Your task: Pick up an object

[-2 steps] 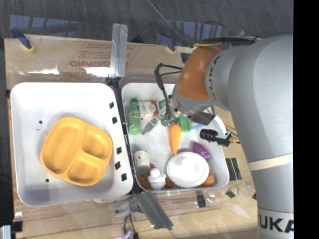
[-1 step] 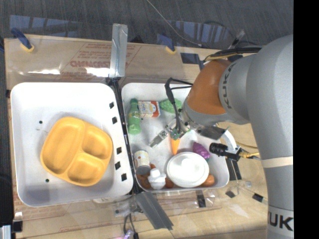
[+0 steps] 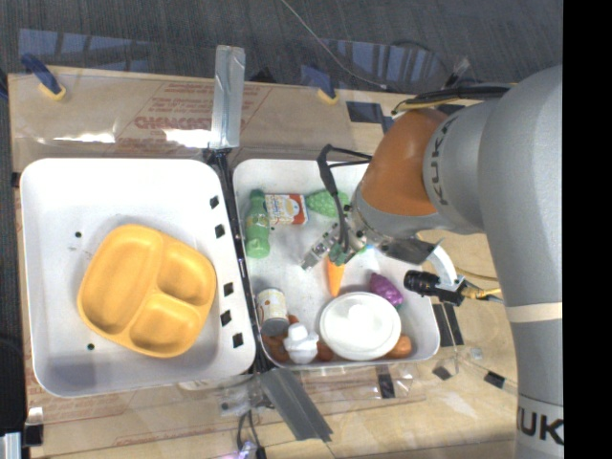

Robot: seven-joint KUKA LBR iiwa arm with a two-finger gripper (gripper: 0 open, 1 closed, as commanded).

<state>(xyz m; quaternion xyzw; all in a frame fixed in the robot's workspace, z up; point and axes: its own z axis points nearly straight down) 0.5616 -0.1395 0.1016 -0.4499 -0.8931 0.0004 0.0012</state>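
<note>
Closest, along the right bin's [image 3: 427, 325] front edge, sit a white bowl [image 3: 360, 326], a small bottle [image 3: 300, 343] and a can [image 3: 272, 306]. Behind them the hand [image 3: 332, 249] hangs just over a carrot [image 3: 335, 276], beside a purple piece [image 3: 385, 289]; its grip I cannot tell. Further back lie a green bottle [image 3: 256, 226] and a labelled pouch [image 3: 285, 208], print unreadable. "KUKA" marks the arm [image 3: 478, 170]. The left bin [image 3: 124, 185] holds a yellow tray [image 3: 145, 289].

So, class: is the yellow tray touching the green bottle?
Apart. The camera view shows the yellow tray in the left bin and the green bottle in the right bin.
</note>
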